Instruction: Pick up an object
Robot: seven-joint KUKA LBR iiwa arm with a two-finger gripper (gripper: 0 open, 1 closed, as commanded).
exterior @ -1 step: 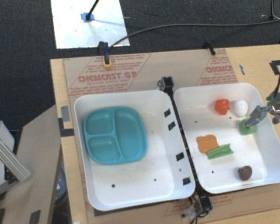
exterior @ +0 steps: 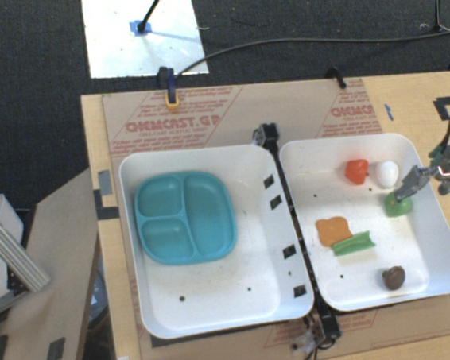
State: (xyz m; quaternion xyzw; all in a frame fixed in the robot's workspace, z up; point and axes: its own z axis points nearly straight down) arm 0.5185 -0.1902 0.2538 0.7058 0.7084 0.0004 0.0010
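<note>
Gripper: the gripper (exterior: 412,183) reaches in from the right edge, over the right bin (exterior: 434,229); whether it is spread or pressed together, I cannot tell.
Green object: a small round green piece (exterior: 396,206) lies just under the gripper tip, near the bin's right wall.
Other contents, right bin: red piece (exterior: 357,171), white egg shape (exterior: 387,172), orange slab (exterior: 333,229) touching a green stick (exterior: 352,242), brown lump (exterior: 394,278).
Left bin: left bin (exterior: 261,291) holds a teal divided plate (exterior: 185,218).
Bench: bench (exterior: 225,107), brown sheet beneath both bins.
</note>
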